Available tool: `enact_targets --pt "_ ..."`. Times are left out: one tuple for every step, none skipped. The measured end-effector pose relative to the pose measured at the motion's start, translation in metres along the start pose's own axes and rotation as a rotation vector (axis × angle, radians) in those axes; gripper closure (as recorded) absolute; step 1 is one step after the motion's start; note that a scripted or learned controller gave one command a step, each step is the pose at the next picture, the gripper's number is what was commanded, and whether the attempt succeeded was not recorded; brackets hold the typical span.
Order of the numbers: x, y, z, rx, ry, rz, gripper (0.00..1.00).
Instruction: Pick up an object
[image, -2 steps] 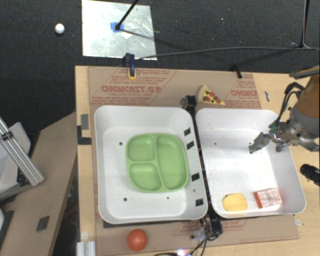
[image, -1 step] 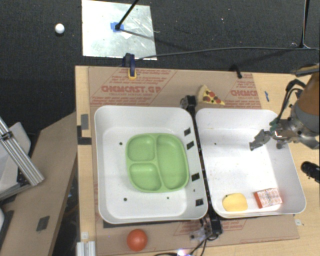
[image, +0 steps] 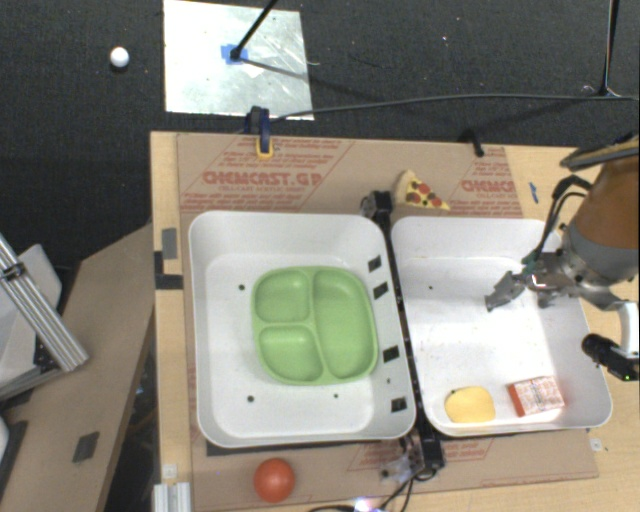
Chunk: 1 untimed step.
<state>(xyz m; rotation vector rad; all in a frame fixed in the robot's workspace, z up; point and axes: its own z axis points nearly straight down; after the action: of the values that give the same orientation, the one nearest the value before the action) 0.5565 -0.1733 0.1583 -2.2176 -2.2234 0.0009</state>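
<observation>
In the right bin (image: 500, 250), a yellow rounded object (image: 470, 404) lies near the front wall. A small red and white box (image: 536, 396) lies just to its right. My gripper (image: 506, 291) hangs over the middle of this bin, reaching in from the right, well behind both objects and apart from them. Nothing shows in its grasp. The left bin (image: 215, 300) holds a green divided plate (image: 313, 325).
A toy pizza slice (image: 422, 191) lies on the cardboard behind the bins. A red ball (image: 274, 479) sits on the bench in front of the left bin. Clips (image: 390, 352) line the seam between the bins. The arm's body (image: 608, 225) overhangs the right bin's far right side.
</observation>
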Motion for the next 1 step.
enact_targets --pt "0.0061 0.0018 0.0433 0.001 0.001 0.000 0.00"
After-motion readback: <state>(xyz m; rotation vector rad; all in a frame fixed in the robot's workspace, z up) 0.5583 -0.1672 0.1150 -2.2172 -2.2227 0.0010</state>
